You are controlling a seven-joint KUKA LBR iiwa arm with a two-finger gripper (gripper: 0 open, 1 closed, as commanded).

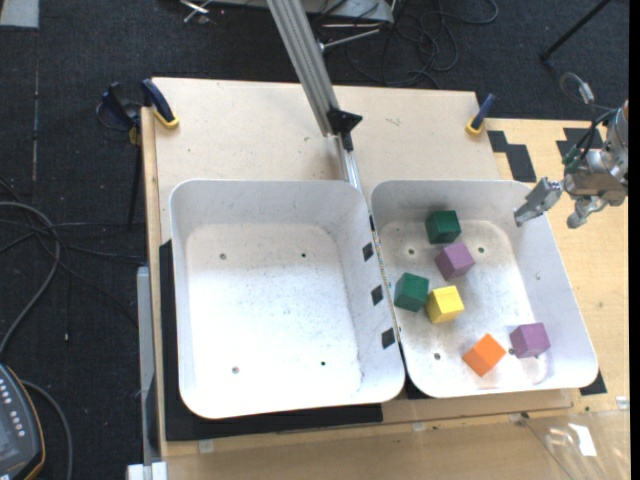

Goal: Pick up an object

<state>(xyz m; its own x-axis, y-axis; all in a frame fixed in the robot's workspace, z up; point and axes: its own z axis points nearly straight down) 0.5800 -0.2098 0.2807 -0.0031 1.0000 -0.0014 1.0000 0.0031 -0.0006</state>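
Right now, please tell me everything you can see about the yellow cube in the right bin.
The yellow cube is a small, plain block with a matte look, perhaps foam or painted wood. It lies on the floor of the right bin, near the middle, turned slightly askew to the bin walls. Its left side touches, or nearly touches, a green cube. A purple cube sits just above it, apart. The gripper is away from it, at the bin's upper right rim.

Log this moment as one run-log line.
gripper: open, over right bin's far right rim, holding nothing | six cubes in right bin | left bin: no cubes | pick: not started
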